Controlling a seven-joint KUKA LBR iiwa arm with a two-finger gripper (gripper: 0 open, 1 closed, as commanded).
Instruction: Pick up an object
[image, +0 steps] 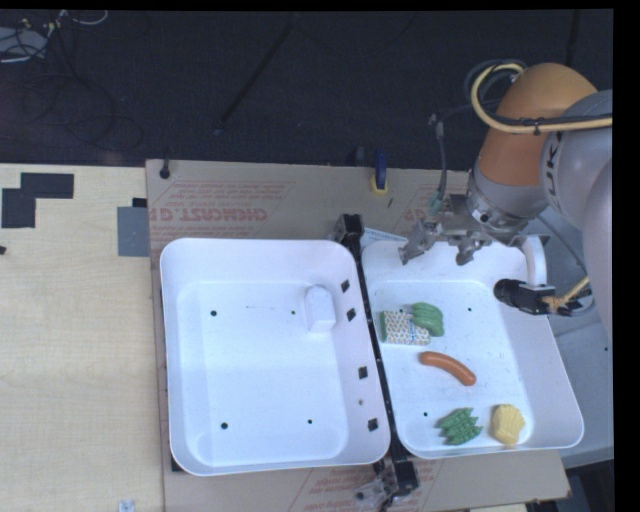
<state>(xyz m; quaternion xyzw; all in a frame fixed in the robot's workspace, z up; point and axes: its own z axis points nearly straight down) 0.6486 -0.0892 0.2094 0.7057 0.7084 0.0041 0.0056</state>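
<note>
My gripper (438, 250) hangs above the back edge of the right bin (540, 400), fingers spread apart with nothing between them. Below it in that bin lie a green leafy piece beside a white patterned block (412, 323), then an orange sausage (447, 367) nearer the middle. At the front of the same bin sit a green toy vegetable (459, 426) and a yellow corn piece (507, 424). A small white object (320, 306) rests in the left bin (200, 400), near its back right part.
The two bins stand on a cardboard sheet (250, 205) over a pale wooden bench (70, 350). Black clips (362, 372) join the bins along the middle divider. Dark floor with cables lies behind.
</note>
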